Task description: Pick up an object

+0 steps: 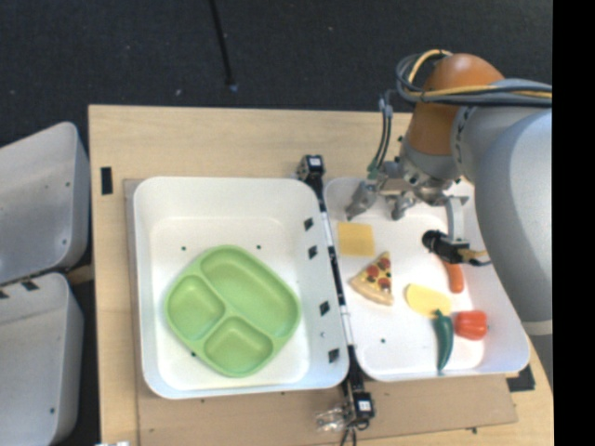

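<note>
Green tray (232, 311) in left bin (149, 249)

Bare floor lies mid right bin (409, 365), hemmed by cheese square (356, 239), pizza slice (375, 280) and green pepper (443, 338).

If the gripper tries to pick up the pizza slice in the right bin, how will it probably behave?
The pizza slice lies flat against the floor of the right bin, so the gripper may find little edge to pinch. It looks like a rigid toy, probably light and stiff rather than floppy. Being a flat wedge, it should slide when pushed, not roll.
</note>
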`<state>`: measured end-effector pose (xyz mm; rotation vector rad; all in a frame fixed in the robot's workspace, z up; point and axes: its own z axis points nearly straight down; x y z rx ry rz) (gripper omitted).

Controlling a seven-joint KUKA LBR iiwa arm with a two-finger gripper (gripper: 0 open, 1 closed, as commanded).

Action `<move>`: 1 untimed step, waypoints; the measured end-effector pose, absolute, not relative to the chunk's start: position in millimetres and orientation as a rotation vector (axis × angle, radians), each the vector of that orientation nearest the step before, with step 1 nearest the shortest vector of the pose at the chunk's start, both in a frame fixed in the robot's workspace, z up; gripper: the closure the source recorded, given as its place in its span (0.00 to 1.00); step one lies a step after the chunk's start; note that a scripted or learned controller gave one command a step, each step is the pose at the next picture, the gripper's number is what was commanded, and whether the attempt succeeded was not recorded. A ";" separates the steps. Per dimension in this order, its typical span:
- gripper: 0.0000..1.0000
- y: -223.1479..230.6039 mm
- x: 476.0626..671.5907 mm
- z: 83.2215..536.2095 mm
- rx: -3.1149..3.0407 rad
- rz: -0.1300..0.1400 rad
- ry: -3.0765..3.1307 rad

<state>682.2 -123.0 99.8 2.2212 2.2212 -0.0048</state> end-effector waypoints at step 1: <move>1.00 -123.9 683.7 113.7 2.217 0.000 2.218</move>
